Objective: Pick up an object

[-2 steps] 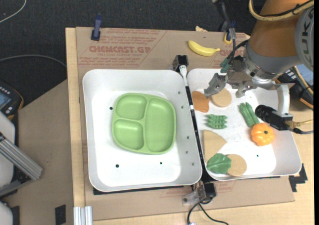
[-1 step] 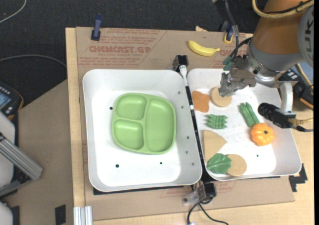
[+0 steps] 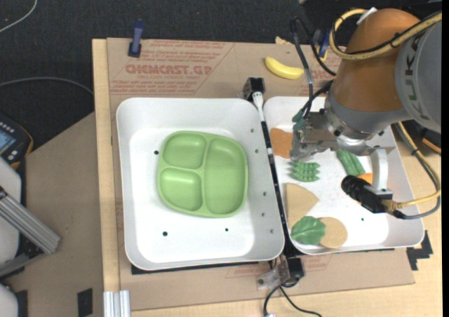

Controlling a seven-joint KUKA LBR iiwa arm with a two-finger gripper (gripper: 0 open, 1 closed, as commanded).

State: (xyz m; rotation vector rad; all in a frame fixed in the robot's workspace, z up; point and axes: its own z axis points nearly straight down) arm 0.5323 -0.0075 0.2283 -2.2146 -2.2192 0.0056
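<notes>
My gripper [image 3: 303, 153] hangs low over the left part of the right bin [image 3: 403, 235]. Directly under its tip lies a green ridged toy [image 3: 306, 171], touching or nearly touching it. Nothing shows between the fingers. An orange-brown flat piece [image 3: 280, 142] sits just left of the gripper. A green pod [image 3: 350, 163] lies to its right, partly under the wrist. Nearer the front are a tan wedge [image 3: 297, 200], a green leaf [image 3: 306, 229] and a tan disc [image 3: 335, 233].
The left bin [image 3: 133, 189] holds a green divided plate [image 3: 203, 173]. A yellow banana [image 3: 283, 68] lies on the bench behind the right bin. A thin black rod [image 3: 265, 137] runs along the seam between the bins. A blue clip [image 3: 135, 38] sits at the back left.
</notes>
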